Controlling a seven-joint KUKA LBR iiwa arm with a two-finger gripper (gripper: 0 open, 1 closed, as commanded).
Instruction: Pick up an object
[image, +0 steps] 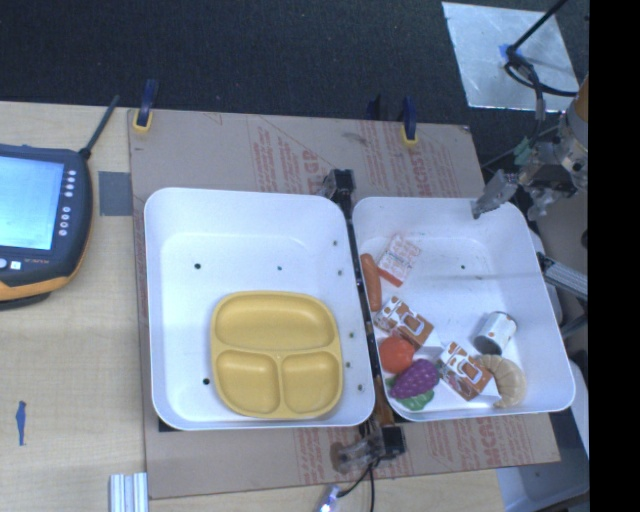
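Early days: reach phase, nothing grabbed. Gripper (512, 193) hanging over the top right corner of the right bin (455, 222), fingers spread apart with nothing between them. All the pickable stuff piled toward the lower half of that bin: orange carrot (371, 281) along the left wall, small red-and-white packet (402, 256) beside it, brown snack box (403, 322), red-orange tomato-looking thing (396, 354), purple grapes (416, 379), another brown box (465, 371), silver can (495, 329) on its side, tan croissant-shaped piece (510, 381). Next move probably: swing down-left over one item, then drop straight. Can looks easiest, slightly apart from neighbours. Left bin (175, 215) holding just a yellow divided plate (277, 352).
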